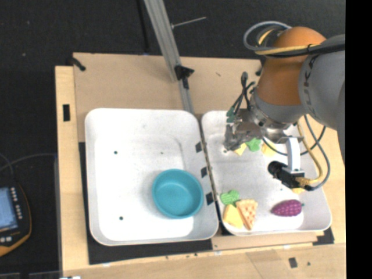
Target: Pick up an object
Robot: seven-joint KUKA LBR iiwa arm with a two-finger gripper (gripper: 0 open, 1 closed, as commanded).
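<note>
I see a blue bowl (175, 193) upright in the left bin; a purple grape bunch (287, 208) and yellow wedges (240, 214) lie in the right.

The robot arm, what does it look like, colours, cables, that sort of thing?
The arm is bulky and rounded, grey with a broad orange band above the wrist. Dark cables loop around the wrist and down its side, some tipped yellow. Its gripper is a small, dark metal unit with a green patch on it.

My surface (128, 83) was tan board. Two white bins lay on it side by side, left bin (139, 132) touching right bin (317, 214).
</note>
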